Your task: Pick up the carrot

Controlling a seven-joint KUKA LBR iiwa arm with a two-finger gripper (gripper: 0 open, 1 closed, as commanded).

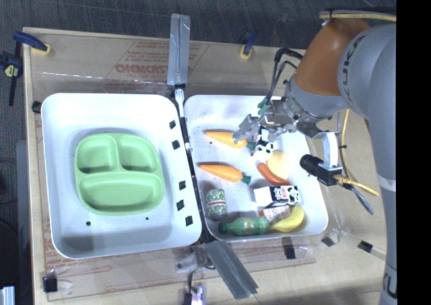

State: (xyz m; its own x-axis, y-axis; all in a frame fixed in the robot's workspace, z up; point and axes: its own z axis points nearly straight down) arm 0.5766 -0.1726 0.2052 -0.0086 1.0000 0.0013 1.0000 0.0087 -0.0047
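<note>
Two shallow white plastic bins sit side by side on the bench. The left bin (pixel 60 162) holds a light green three-compartment plate (pixel 120 172). The right bin (pixel 222 105) holds two orange carrots: an upper carrot (pixel 224 137) near the bin's middle and a lower carrot with a green stem end (pixel 221 172) just below it, near the divider. The two-finger gripper (pixel 256 132) hangs at the right end of the upper carrot; whether it is apart or together cannot be told. Along the bin's near side lie a small green-labelled can (pixel 216 202), a green bottle on its side (pixel 244 225) and a yellow banana (pixel 291 219)
</note>
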